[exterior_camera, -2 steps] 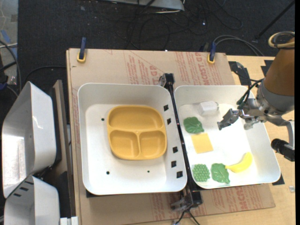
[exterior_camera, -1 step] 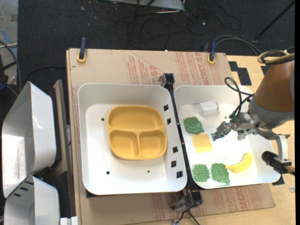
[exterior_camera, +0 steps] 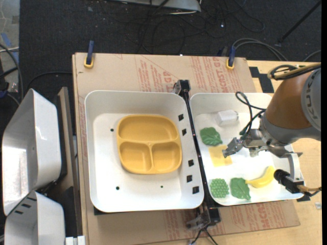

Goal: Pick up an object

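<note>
Down at the near edge of the right bin, three small pieces sit in a row: a bumpy green cluster, a flat green leaf just beside it, and a yellow banana further right. All look like light, hollow plastic play food, smooth-skinned and likely to slip sideways out of a pinch.

Up a bit, the tool hangs right over a yellow wedge, dark fingertips close above its upper corner. Nothing sits between them that I can make out, and whether they're spread or closed I cannot tell; they merge into one dark shape from here.

That wedge looks like the candidate. It lies flat, thin and stiff, so a pinch across its straight edges seems best; a grab from straight above onto the flat face would probably skate off. Another green leaf lies touching or nearly touching its upper-left corner, which could get dragged along.

A pale grey block sits well apart toward the far end, boxy, probably the easiest to grip.

The arm covers the bin's right side, so anything beneath it is hidden. Over in the left bin, a yellow divided tray lies alone, broad and shallow, awkward for narrow fingers.
</note>
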`<action>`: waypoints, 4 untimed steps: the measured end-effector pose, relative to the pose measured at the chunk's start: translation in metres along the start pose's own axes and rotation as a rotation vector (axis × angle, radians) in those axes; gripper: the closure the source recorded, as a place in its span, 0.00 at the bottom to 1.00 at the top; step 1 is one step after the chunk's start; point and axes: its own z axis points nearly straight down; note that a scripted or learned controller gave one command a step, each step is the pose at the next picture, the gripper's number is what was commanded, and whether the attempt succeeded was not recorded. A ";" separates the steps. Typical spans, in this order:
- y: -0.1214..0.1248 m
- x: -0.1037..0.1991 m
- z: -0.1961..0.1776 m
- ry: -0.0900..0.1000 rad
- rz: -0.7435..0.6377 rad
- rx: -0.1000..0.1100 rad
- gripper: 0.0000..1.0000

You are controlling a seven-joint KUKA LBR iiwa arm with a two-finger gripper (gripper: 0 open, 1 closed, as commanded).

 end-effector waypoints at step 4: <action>0.028 0.064 -0.098 0.000 -0.010 -0.006 1.00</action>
